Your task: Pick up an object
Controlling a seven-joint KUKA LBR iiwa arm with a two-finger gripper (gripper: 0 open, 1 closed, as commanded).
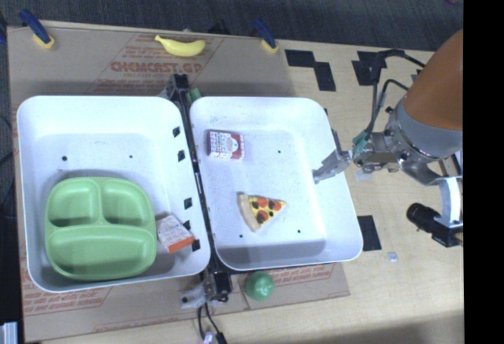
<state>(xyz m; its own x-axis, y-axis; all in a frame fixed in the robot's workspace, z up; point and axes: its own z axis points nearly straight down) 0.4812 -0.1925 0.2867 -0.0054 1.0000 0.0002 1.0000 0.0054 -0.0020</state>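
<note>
**Nothing picked up yet: gripper waits at the right bin's edge**

Two shallow white bins are seen side by side on a bench, and places below are given relative to the right bin [315,118]. To its left, touching along a shared edge, the left bin [47,118] is found; a green divided tray [99,228] is laid in its near half, with a small orange-and-white packet [174,233] just beside the tray. The grey arm [429,118] is reached in from the right of the right bin, and the gripper [329,168] is held over that bin's right rim; whether its fingers are open or shut cannot be told, and nothing is seen between them. Inside the right bin, a toy pizza slice [261,211] is placed near the middle, and a small red-and-white carton [226,145] toward the far left. Beyond the bins' far edge a yellow banana [181,45] is laid; a green ball [258,285] is set just outside the near edge. The task is judged barely begun: every object rests untouched, and descent, closing and lifting all remain.
</note>
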